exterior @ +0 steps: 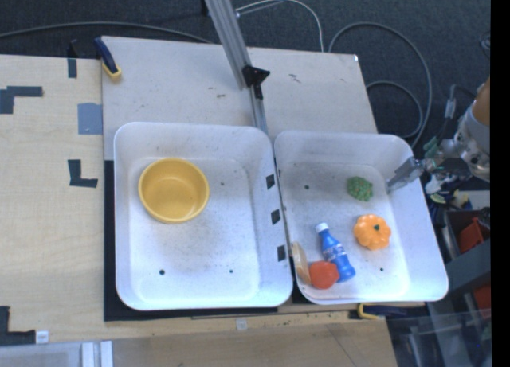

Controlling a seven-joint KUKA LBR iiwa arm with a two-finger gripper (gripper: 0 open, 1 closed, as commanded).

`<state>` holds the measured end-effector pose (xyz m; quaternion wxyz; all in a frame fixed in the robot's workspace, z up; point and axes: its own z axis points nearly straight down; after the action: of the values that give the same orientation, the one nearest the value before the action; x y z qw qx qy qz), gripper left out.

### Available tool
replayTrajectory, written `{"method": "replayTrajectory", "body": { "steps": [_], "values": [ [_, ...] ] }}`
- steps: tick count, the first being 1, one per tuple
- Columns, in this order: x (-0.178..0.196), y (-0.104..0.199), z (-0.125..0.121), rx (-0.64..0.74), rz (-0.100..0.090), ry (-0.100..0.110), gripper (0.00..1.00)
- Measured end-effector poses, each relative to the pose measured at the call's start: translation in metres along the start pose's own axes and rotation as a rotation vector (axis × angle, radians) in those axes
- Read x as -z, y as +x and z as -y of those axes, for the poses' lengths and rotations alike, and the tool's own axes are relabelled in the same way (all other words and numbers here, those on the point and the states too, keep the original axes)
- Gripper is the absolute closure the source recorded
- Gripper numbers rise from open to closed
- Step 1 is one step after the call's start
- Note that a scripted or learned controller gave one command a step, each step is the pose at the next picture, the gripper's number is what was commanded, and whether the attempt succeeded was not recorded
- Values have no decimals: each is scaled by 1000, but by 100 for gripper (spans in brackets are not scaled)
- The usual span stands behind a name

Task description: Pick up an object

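Camera view has every object lying loose: green ball (360, 189), orange pumpkin (371, 232), blue bottle (335, 252) and red ball (323, 275) in the right bin (335, 144), yellow bowl (174, 190) in the left bin (191, 131). Nothing picked yet. The gripper (403, 174) hovers at the right bin's right rim, arm low from the right; jaws' state, cannot tell.

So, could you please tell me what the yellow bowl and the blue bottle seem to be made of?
The yellow bowl looks like smooth moulded plastic: even colour, soft sheen on its rim. The blue bottle also seems plastic, with a white cap, though it is too small to be sure.
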<state>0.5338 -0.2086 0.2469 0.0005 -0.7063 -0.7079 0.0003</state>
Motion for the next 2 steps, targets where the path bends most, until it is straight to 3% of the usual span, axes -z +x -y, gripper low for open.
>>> {"method": "replayTrajectory", "body": {
  "steps": [1, 2],
  "values": [
    [0, 0, 0, 0, 0, 0, 0],
    [-54, 6, 10, -1, -1, 6, 0]
  ]
}}
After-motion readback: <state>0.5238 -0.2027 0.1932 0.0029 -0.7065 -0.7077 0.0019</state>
